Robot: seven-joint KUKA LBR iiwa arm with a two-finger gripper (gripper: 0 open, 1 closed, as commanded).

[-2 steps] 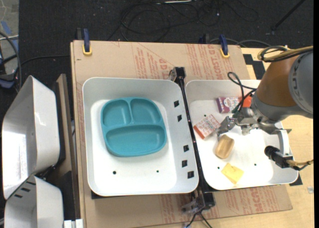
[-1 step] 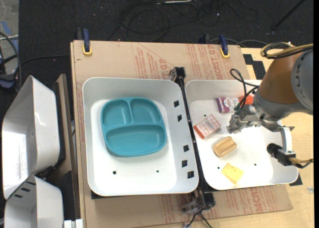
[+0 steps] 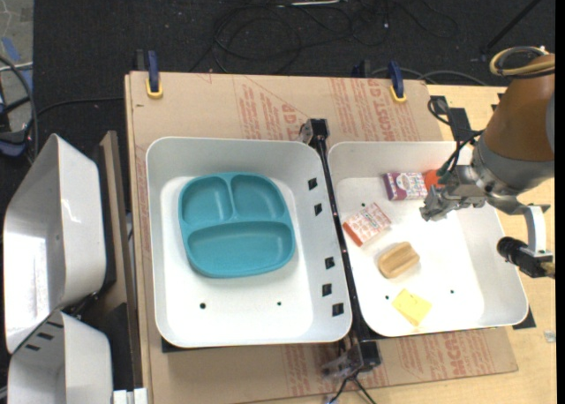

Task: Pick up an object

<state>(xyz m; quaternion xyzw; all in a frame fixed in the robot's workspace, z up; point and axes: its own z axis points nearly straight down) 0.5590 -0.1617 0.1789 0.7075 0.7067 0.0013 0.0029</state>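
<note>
Lying loose on the floor of the right bin (image 3: 477, 279), and so not yet picked up: a purple carton (image 3: 404, 185) at the far side, a red-and-white packet (image 3: 366, 223) just nearer and to its left, a tan bun-like lump (image 3: 397, 259) near the middle, and a yellow piece (image 3: 411, 306) towards the near rim, all apart from one another. Hanging low over that same bin, just beside the purple carton's right end, and seeming to be closing in on a small orange-red scrap (image 3: 431, 180) there: the end effector (image 3: 437, 208), reaching in on the grey arm (image 3: 516, 142) from the right. Carrying nothing visible; being too dark and too small for judging whether set wide or narrow, so leaving that as impossible to tell. Judging the task as barely begun: approaching at most, with grasping and lifting all remaining. Reading the labels: catching pale print on the purple carton and red-and-white patterning on the packet, but making out no word or brand on either. Moving outward: resting in the left bin (image 3: 168, 288), a teal divided plate (image 3: 237, 223), untouched. Spreading beneath both bins, the counter's cardboard sheet (image 3: 265, 102), bearing large red lettering running upside down and at angles, not legibly. Gripping its far edge, yellow-and-blue clamps (image 3: 154, 85).
</note>
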